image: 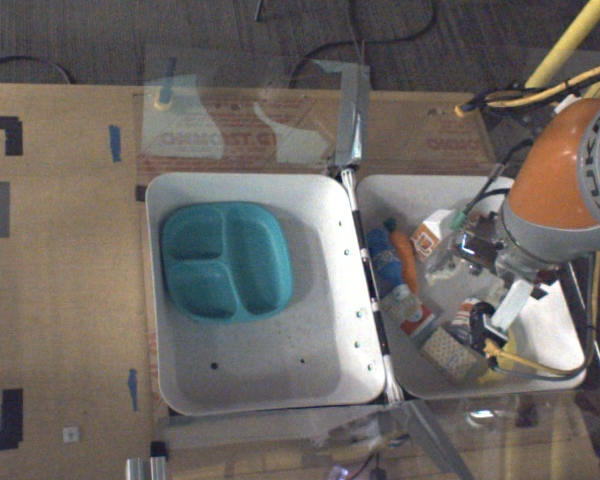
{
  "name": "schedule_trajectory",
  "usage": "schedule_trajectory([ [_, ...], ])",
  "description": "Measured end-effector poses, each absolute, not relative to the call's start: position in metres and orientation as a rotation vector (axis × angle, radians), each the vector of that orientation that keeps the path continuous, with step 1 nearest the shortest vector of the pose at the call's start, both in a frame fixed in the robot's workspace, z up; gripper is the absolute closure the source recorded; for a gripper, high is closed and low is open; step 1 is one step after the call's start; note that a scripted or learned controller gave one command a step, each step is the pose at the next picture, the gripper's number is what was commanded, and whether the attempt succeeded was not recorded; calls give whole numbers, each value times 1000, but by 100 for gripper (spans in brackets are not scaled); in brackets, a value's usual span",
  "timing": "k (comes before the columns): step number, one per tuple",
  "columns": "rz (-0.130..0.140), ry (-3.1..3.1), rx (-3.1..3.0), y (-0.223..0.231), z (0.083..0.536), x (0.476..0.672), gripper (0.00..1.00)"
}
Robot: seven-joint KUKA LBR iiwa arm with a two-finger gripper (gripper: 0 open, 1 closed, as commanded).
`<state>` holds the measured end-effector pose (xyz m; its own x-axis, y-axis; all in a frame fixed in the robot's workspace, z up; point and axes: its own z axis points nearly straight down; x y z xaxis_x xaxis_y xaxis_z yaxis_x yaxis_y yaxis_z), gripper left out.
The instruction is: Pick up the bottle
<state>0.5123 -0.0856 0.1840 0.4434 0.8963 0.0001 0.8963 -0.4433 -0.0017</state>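
bench, tan board with black corner marks and blue tape strips; left bin, white and shallow, holding one teal divided plate in its upper left part; right bin, white, touching the left bin along a metal seam; blue bottle, lying along the right bin's left wall with its dark cap toward the far side, apart from the gripper; orange carrot-shaped item, just beside the blue bottle on its right; pale bottle with a red label, nearer the front, below those two; small white and orange carton, near the bin's far wall; speckled tan block, at the front, just right of the pale bottle; gripper, low over the bin's middle, right of the carton, claw state cannot be told; arm, grey with an orange band, entering from the right.
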Motion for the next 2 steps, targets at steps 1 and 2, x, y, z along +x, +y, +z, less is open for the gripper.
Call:
schedule_trajectory([
  [1,-6,-596,-3088,-125,87,497,0],
  [2,-3,-600,-3085,-124,97,497,100],
])
